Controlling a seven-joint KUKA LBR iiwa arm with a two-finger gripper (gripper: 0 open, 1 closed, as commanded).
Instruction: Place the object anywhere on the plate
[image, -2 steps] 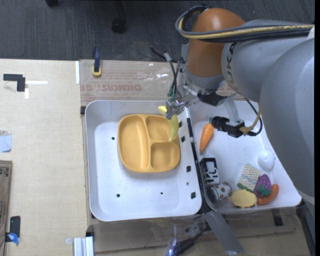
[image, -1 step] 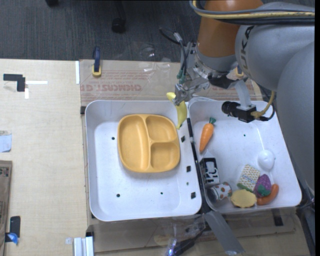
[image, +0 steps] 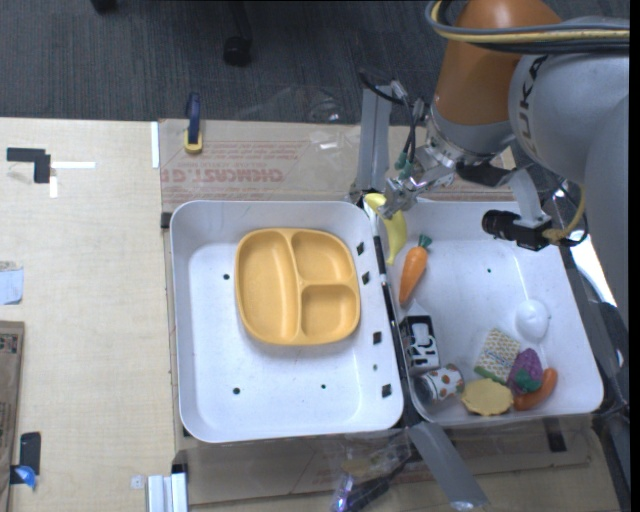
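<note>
Light wooden bench (image: 80, 300) under slanted view. Two shallow white bins side by side on it: left bin (image: 200, 400) and right bin (image: 575, 390), touching along inner walls. Brown cardboard sheet (image: 260, 160) lying flat behind bins, printed lettering upside down. Blue-handled clamp (image: 193, 125) at cardboard's back edge. Black L-shaped marker (image: 30, 160) and white tape strips (image: 70, 168) near far left corner.
</note>
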